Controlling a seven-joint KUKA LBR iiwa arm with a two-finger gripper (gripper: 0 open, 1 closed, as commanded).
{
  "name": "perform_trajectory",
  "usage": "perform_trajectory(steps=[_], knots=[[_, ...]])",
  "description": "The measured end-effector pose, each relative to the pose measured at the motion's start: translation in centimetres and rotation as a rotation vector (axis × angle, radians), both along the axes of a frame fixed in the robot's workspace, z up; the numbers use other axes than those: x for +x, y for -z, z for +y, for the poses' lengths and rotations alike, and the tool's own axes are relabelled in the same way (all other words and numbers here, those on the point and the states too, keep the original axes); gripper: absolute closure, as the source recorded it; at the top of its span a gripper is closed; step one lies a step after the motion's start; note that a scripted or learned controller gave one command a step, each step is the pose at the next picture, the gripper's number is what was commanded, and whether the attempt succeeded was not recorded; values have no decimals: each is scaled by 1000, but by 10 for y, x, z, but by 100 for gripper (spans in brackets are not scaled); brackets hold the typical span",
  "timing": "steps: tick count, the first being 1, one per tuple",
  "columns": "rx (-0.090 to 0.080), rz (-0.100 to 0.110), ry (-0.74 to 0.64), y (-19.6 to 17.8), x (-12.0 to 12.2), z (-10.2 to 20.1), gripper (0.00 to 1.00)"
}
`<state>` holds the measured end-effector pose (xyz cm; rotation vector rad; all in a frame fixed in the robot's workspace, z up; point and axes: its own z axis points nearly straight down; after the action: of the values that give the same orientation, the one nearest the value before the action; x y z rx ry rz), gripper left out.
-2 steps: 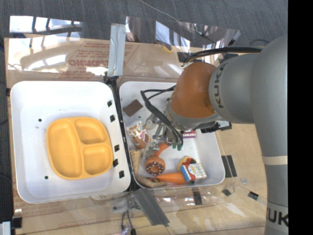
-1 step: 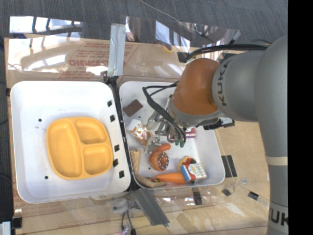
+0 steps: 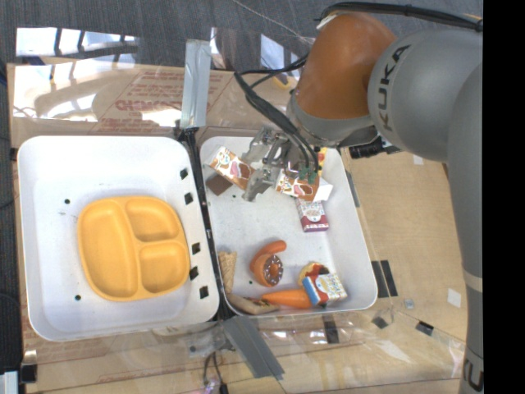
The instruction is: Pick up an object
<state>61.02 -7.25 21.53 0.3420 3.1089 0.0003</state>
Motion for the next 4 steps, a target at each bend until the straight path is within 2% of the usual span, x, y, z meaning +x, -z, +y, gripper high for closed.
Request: perform_trajectory(steps=[1,2,3,4], knots=[[0,17,-176,77,-48,-41,100],[-4,11,-177,66,-13,-136,100],[-1,11,-181,66,-13,-133,0],[-1,2,-183,119,-66,-65,0]])
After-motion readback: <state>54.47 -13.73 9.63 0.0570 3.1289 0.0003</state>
